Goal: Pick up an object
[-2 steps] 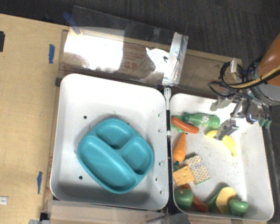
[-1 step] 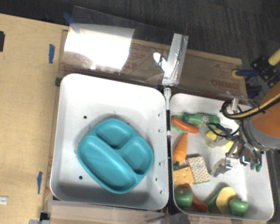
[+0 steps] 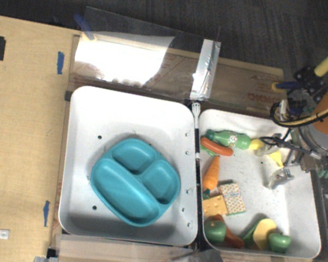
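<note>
A teal divided tray (image 3: pixel 136 180) lies in the white left bin (image 3: pixel 87 108). In the white right bin (image 3: pixel 308 201), an orange carrot (image 3: pixel 211 173) sits left. A green bottle (image 3: pixel 231 138) lies far.

I see a teal plastic divided tray (image 3: pixel 136 180) in the left shallow white bin (image 3: pixel 86 114). The right shallow white bin (image 3: pixel 307 207) holds toy foods: a green plastic bottle (image 3: pixel 231 139) behind an orange toy carrot (image 3: pixel 212 172), a checkered cracker (image 3: pixel 233 198) near the middle.
</note>
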`<action>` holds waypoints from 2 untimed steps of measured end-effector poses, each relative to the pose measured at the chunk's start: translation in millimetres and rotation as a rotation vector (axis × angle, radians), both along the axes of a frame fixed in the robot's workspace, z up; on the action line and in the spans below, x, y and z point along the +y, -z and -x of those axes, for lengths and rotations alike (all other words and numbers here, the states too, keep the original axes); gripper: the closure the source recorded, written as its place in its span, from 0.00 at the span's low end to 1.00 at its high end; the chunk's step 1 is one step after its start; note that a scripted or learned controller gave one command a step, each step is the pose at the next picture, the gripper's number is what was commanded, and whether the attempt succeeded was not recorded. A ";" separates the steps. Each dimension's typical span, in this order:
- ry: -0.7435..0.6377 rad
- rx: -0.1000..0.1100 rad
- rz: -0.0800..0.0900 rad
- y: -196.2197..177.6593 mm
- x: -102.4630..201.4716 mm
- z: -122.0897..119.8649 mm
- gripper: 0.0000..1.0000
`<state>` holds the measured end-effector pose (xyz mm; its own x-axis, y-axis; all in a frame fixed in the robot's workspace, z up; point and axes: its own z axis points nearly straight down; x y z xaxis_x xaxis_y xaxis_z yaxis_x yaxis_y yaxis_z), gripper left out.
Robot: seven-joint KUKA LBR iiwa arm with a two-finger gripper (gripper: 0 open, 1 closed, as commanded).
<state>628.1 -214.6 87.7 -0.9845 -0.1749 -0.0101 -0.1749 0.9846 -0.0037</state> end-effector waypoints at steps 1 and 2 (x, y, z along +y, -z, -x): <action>-0.092 0.003 0.000 -0.5 -8.3 29.3 0.00; 0.046 -0.001 -0.006 -1.5 104.7 17.7 0.00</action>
